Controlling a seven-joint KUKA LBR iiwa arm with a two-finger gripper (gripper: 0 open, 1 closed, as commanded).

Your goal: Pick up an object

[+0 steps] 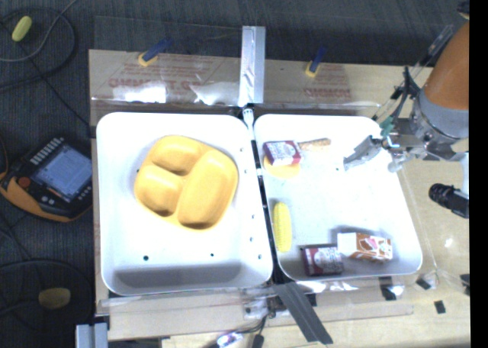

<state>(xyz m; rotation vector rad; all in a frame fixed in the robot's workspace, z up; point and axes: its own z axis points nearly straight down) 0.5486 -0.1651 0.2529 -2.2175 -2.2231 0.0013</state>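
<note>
Two shallow white bins sit side by side on the pale wooden bench (pixel 366 79), parted by a dark central divider. The left white bin (pixel 114 262) holds one large yellow lobed plastic dish (pixel 185 181), three rounded sections, lying toward the bin's upper middle. The right white bin (pixel 396 209) carries the smaller items: a small red-and-white carton (pixel 282 153) near the upper left corner, resting on a pale yellow round piece (pixel 284 169) that shows below it; a thin tan stick-like piece (pixel 314 143) just beside the carton on its right; a yellow corn-cob-shaped toy (pixel 282 226) lying along the left wall, lengthwise; a dark maroon packet (pixel 322 259) near the lower wall; and a white-and-orange box (pixel 366 246) touching or just beside that packet on its right. The grey arm with orange band (pixel 450 72) enters from the right edge. Its hand (pixel 364 151) sits over the upper right part of the right bin, grey fingers (pixel 358 156) pointing left toward the bin's middle, apart from every item; nothing is seen between them. Whether the hand is released or clenched, cannot tell at this angle. Off the bench, on dark carpet to the left, an orange-and-black handheld pendant with a blue screen (pixel 49 178) lies with cables around it.
</note>
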